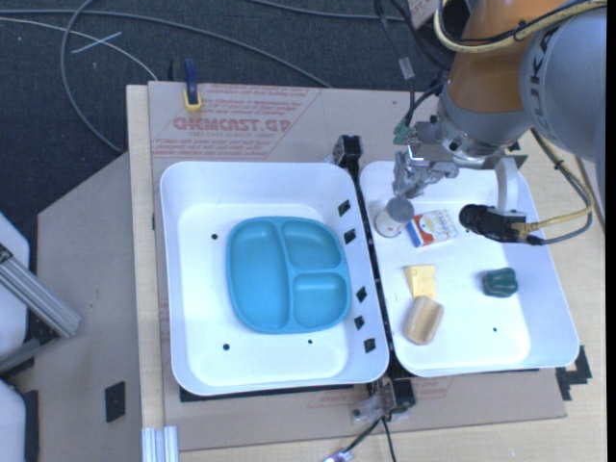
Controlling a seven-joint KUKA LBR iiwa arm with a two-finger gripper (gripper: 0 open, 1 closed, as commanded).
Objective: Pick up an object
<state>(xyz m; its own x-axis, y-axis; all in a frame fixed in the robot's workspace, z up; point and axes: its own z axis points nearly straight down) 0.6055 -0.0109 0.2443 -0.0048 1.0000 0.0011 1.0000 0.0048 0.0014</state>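
The gripper hangs low in the right bin, fingers apparently together on nothing, just above a small grey round piece; beside it lie a carton, yellow block, green object

Just one fixed camera here, mounted above the tabletop and looking down at a slant. It sits far enough back to catch both white bins, left bin and right bin, side by side, plus some dark floor beyond.
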